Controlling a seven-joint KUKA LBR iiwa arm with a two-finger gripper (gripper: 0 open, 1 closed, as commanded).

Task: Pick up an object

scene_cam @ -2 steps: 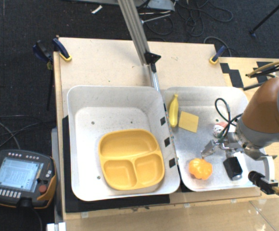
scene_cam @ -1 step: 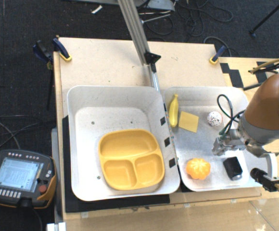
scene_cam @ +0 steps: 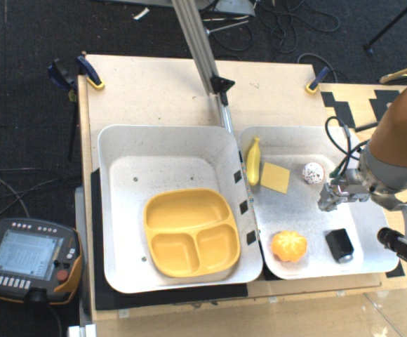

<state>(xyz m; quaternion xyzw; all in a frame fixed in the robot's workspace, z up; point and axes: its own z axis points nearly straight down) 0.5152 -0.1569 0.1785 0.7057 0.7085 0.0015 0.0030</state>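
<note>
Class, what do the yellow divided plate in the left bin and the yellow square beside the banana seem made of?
Divided plate: probably moulded plastic, smooth with a slight sheen; even colour, rounded ridges between three compartments. Yellow square: matte and flat, perhaps foam or sponge; the view leaves it open.

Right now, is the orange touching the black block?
Apart. The camera view shows a strip of bare white floor of the right bin between the orange and the black block.
</note>
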